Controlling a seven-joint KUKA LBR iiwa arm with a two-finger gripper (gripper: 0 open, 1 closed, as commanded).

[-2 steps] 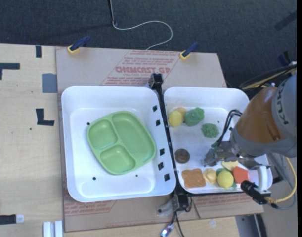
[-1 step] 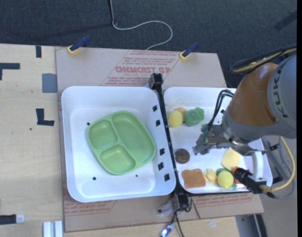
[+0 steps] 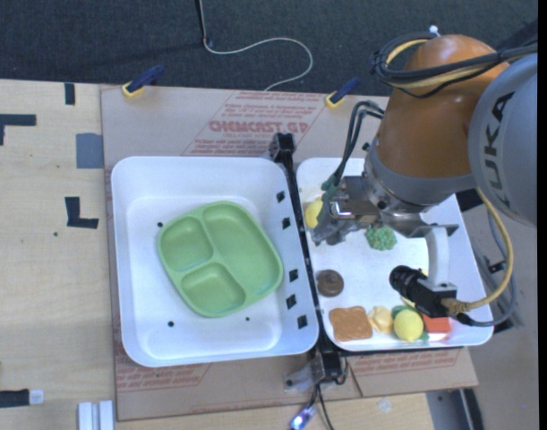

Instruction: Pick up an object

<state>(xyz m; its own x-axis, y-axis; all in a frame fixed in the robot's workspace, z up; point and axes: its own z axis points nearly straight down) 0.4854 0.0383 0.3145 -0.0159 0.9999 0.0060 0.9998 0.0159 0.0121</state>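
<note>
Partly hidden under the arm (image 3: 434,124), hand (image 3: 331,225) low in right bin (image 3: 363,280), grip unclear, yellow item (image 3: 312,211) half covered.

The tool (image 3: 331,225) hangs over the right bin (image 3: 459,224), close to the divider (image 3: 295,231) where the two bins meet. Just right of the tool lies a broccoli piece (image 3: 379,236); touching its left side sits a small fruit (image 3: 313,211). Nearer the front edge — below the tool in the view — rests a round cookie (image 3: 329,282), and beyond that a row along the front wall: a toast slice (image 3: 350,322), a small chunk (image 3: 381,317), a ball-shaped fruit (image 3: 408,326) and a block (image 3: 437,326). Left of the tool, across the divider, the left bin (image 3: 134,195) holds a divided tray (image 3: 219,258) lying flat near its middle. Both bins rest on the worktop (image 3: 40,240).
</note>
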